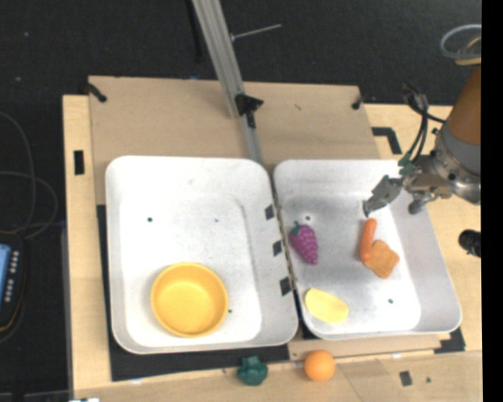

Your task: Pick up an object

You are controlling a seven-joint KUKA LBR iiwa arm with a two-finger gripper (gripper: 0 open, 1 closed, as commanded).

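Observation:
The right bin [335, 182] holds a purple grape bunch [303, 243] near its left wall, an orange carrot [367, 236] standing next to an orange chunk [381, 259], and a pale yellow piece [326, 306] by the front edge. My gripper [397, 196] hangs above the bin's right rear part, just above and to the right of the carrot's top. Its two fingers are spread apart with nothing between them.
The left bin [193, 191] has a yellow bowl [189, 298] in its front part. An orange ball [318, 365] and a small green object [252, 370] lie on the bench in front of the bins. A metal pole [222, 48] slants up behind the bins.

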